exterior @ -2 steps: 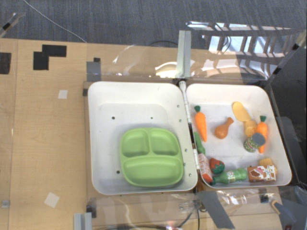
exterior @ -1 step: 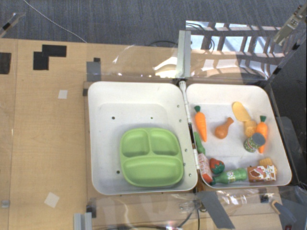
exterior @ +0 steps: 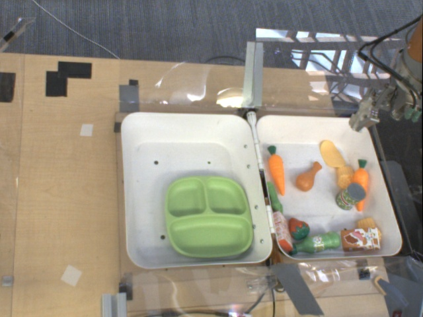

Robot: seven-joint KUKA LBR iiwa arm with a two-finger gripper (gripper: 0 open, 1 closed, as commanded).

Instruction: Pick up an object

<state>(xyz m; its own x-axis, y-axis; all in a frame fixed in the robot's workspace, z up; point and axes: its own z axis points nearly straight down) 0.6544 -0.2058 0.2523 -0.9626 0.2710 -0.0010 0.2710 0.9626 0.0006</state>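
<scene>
The right bin (exterior: pixel 310 134) holds several toy foods. There is a carrot (exterior: pixel 275 170) at its left, an orange drumstick (exterior: pixel 308 177) in the middle and a yellow piece (exterior: pixel 332 154) behind it. A second carrot (exterior: pixel 361 179) and a small can (exterior: pixel 349 197) lie at the right. Along the near wall lie a green bottle (exterior: pixel 317 243), a brown carton (exterior: pixel 361 238), a strawberry (exterior: pixel 299 228) and a red-and-white bottle (exterior: pixel 278 223). My gripper (exterior: pixel 365 119) hangs over the bin's far right corner, above and apart from all of them, with nothing seen in it.
The left bin (exterior: pixel 152 144) holds a green divided plate (exterior: pixel 209 215) in its near half. A metal post (exterior: pixel 253 74) stands behind the seam between the bins. A metal frame (exterior: pixel 324 58) and black cables run behind the right bin.
</scene>
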